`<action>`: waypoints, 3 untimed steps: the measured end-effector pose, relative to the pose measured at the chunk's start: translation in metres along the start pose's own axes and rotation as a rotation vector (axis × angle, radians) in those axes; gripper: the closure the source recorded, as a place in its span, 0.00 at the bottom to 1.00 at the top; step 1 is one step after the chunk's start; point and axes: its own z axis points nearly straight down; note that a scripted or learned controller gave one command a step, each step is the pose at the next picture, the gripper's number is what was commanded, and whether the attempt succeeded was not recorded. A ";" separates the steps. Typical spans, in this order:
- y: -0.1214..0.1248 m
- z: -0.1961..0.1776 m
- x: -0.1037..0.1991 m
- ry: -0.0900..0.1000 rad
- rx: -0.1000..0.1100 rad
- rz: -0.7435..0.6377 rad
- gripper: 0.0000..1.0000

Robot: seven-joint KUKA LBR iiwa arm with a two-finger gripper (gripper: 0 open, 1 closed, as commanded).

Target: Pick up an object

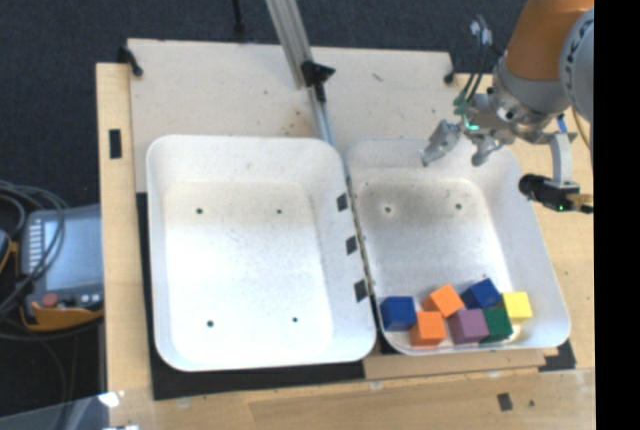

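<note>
Two shallow white bins sit side by side on a pale wooden bench (220, 78); the left bin (250, 248) has a speckled, worn floor with a few small dark dots on it; the right bin (430, 218) carries a cluster of small blocks bunched against its near edge; the arm (545, 38) comes in from the right, its orange band above a grey wrist, and the gripper (460, 146) hangs over the far rim of the right bin, fingers spread apart with nothing between them; one finger (438, 143) points down to the left and the other sits just to its right, both well apart from the blocks; in the cluster, a blue block (398, 311) lies farthest left, an orange block (429, 327) sits just beside it toward the near rim, and a second orange block (446, 299) lies tilted just behind that; a purple block (467, 325) sits in the middle of the front row with a green block (498, 323) touching its right side; a second blue block (483, 293) lies behind them, and a yellow block (517, 305) sits farthest right; a slanted metal rail (285, 8) rises from the gap between the bins toward the top of the view; a grey box with cables (55, 258) rests on the floor to the left of the bench.
</note>
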 end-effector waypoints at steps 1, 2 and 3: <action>0.001 -0.004 -0.001 -0.003 -0.005 -0.002 0.00; -0.004 0.039 0.000 -0.003 -0.002 0.001 0.00; 0.004 0.094 0.004 -0.002 -0.002 -0.004 0.00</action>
